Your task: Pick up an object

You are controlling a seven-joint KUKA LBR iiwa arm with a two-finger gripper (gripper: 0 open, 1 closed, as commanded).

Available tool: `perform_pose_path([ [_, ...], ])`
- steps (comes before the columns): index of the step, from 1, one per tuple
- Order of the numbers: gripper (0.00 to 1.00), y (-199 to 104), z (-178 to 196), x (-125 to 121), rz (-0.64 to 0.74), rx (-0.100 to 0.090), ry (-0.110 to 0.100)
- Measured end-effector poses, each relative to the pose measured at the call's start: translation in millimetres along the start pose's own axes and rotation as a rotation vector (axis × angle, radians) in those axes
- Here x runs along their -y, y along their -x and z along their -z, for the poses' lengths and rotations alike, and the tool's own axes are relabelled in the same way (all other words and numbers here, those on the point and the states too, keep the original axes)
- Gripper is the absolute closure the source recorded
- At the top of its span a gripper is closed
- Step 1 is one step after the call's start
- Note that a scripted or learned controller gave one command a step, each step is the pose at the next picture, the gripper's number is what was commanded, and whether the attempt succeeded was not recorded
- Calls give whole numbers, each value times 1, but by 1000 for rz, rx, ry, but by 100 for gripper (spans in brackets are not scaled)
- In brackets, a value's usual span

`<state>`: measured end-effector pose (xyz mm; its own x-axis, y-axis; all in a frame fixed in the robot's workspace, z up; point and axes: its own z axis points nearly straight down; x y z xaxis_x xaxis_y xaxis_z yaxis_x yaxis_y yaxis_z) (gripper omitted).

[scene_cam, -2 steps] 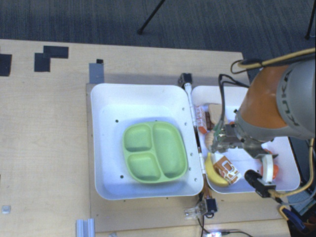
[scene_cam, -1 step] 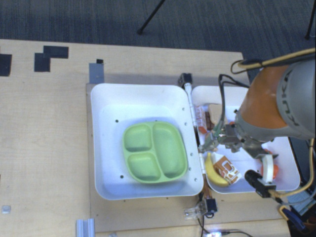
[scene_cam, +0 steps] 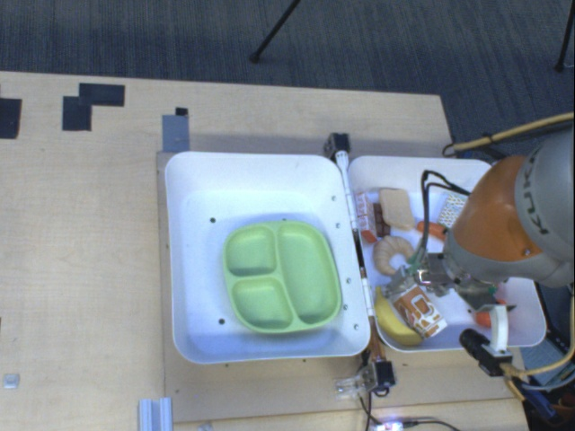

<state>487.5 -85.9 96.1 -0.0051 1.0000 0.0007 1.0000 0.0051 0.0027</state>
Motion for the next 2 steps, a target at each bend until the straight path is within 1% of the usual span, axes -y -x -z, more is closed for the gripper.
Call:
perform_pose_path([
  [1,100,0,10,-1,3,-1,1],
  [2,100,-68,88,-1,0,-1,0],
])
